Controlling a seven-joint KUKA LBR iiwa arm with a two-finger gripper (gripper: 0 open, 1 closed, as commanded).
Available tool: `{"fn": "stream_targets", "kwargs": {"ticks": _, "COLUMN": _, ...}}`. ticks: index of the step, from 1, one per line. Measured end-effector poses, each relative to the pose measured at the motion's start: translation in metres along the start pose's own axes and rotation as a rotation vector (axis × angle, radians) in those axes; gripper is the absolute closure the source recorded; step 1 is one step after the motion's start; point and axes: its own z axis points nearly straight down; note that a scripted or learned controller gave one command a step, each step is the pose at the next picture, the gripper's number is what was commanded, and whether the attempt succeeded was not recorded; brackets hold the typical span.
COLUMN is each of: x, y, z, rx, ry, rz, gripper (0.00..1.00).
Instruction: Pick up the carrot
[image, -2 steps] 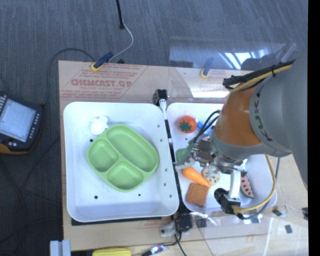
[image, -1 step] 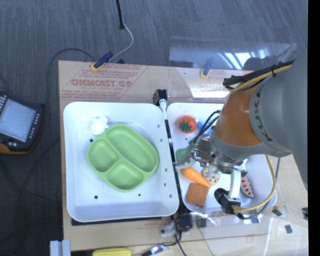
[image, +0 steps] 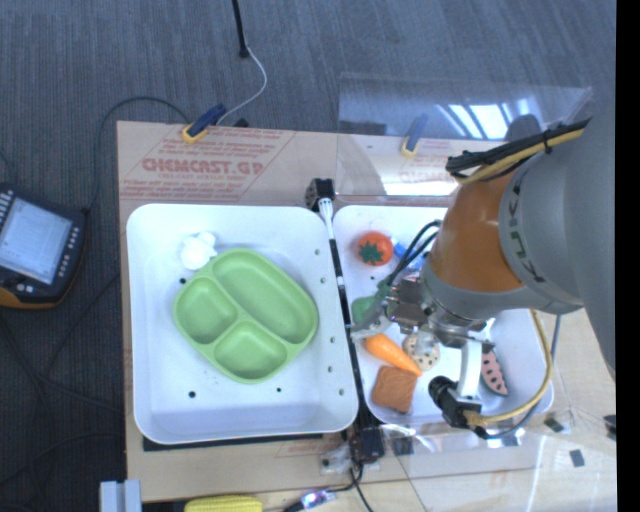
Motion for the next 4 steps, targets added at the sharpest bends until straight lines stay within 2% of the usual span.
{"fn": "stream_targets", "kwargs": {"ticks": 4, "x": 0.0000, "y": 0.0000, "z": 0.0000, "rx": 0.000, "ry": 0.000, "rz": 0.000, "gripper": 0.00}}
